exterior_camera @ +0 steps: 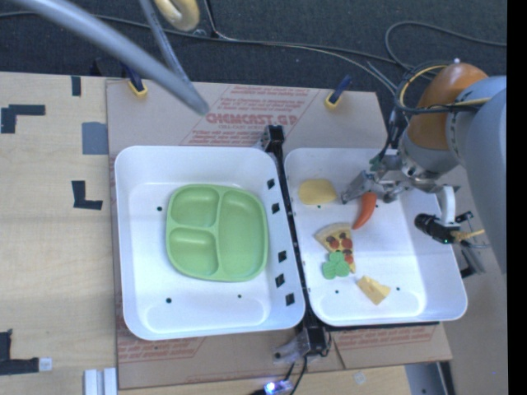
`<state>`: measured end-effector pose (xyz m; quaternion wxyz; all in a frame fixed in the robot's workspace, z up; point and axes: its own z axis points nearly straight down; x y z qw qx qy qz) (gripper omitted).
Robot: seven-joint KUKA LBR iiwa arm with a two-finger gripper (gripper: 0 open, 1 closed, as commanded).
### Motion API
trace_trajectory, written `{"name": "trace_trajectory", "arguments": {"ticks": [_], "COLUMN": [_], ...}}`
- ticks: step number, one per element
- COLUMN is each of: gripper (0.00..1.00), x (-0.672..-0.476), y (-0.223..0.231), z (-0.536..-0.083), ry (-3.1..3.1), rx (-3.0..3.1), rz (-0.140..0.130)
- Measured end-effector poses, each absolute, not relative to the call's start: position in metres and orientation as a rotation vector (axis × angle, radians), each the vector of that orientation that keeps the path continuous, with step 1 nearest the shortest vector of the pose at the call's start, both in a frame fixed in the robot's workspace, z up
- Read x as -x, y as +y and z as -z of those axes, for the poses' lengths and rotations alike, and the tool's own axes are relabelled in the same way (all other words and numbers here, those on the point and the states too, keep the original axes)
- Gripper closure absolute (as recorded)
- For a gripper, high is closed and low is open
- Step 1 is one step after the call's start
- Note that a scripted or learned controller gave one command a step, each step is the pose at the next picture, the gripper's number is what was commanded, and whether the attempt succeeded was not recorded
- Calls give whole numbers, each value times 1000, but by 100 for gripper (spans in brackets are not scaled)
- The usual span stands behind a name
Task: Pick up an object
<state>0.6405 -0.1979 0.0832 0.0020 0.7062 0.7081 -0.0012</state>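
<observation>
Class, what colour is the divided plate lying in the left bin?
Light green. The divided plate shows best in the camera view, lying in the left bin.

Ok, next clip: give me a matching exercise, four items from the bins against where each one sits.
Items:
1. green three-compartment plastic plate
2. orange toy carrot
3. yellow wedge of toy cheese
4. triangular toy pizza slice

Places:
A. near front of right bin
B. middle of left bin
C. at the claw, rear of right bin
D. middle of right bin, just above the green toy broccoli

Pairs: 1-B, 2-C, 3-A, 4-D
</observation>
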Motion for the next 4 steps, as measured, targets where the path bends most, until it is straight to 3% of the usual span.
{"name": "trace_trajectory", "arguments": {"ticks": [1,2,4], "gripper": [100,100,100], "x": [-642,-638,-653], "y": [-198,-194,-195], "z": [-97,-141,-249], "ry": [2220,2222,2222], "rx": [-2212,-2218,-2216], "rz": [1,-4,-4]}}
